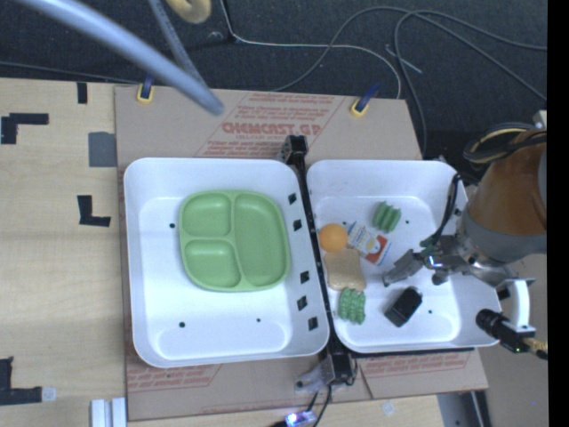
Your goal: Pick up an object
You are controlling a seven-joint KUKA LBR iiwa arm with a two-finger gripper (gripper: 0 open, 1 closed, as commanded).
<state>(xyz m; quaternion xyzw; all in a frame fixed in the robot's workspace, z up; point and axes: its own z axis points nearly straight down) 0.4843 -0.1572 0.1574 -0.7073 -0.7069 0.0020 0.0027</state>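
Note:
The right bin [444,178] holds several small items. An orange ball [332,237] lies beside a small white, red and blue carton [369,241], and a tan bread-like piece [345,272] sits just below them. There is a green ridged piece [386,216] toward the back and another green ridged piece [352,304] near the front. A black block [404,306] lies at the front of the bin. My gripper [416,266] hangs over the right half of this bin, just above and behind the black block, right of the carton. Nothing is visibly held in it.
The left bin [142,238] carries a green divided plate [236,241]. Both bins rest on a cardboard sheet [267,118]. A grey pole [116,38] crosses the top left. Cables [391,34] trail over the dark floor behind. The arm's orange band [514,189] stands at the right bin's edge.

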